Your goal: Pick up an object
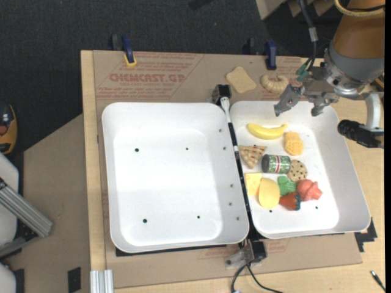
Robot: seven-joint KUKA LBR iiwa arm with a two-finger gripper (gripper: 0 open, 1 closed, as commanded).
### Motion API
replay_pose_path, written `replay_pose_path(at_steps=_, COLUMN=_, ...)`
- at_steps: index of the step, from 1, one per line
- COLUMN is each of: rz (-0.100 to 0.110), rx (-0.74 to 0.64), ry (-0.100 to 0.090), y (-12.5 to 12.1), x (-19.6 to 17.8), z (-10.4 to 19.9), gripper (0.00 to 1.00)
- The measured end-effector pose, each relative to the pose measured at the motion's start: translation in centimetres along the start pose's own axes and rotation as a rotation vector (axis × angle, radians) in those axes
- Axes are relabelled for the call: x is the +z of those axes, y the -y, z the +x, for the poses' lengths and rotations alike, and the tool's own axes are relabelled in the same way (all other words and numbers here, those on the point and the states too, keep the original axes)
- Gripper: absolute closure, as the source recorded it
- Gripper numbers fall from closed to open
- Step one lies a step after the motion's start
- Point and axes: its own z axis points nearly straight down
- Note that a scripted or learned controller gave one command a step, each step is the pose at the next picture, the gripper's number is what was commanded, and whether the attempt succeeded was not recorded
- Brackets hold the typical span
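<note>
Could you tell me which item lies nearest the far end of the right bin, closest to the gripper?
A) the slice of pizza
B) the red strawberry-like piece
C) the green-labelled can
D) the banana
D: the banana lies at the far end of the cluster in the right bin, just below the gripper; the can lies further toward the near side.

Dark carpet floor (55, 17) around a brown board-topped bench (165, 72)
</note>
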Motion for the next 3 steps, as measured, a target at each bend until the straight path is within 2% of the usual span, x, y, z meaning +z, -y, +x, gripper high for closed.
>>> replay_pose_path(at_steps=1, rz=0.012, rx=-0.002, ry=-0.002, y=-5.2, x=15.5, z=-0.3, gripper=0.0)
replay_pose_path(at_steps=2, rz=-0.014, rx=0.007, ry=0.0, y=6.3, x=17.7, z=-0.8, gripper=0.0)
replay_pose_path(at_steps=3, rz=-0.022, rx=0.001, ry=-0.001, y=5.8, x=16.4, z=-0.6, gripper=1.0)
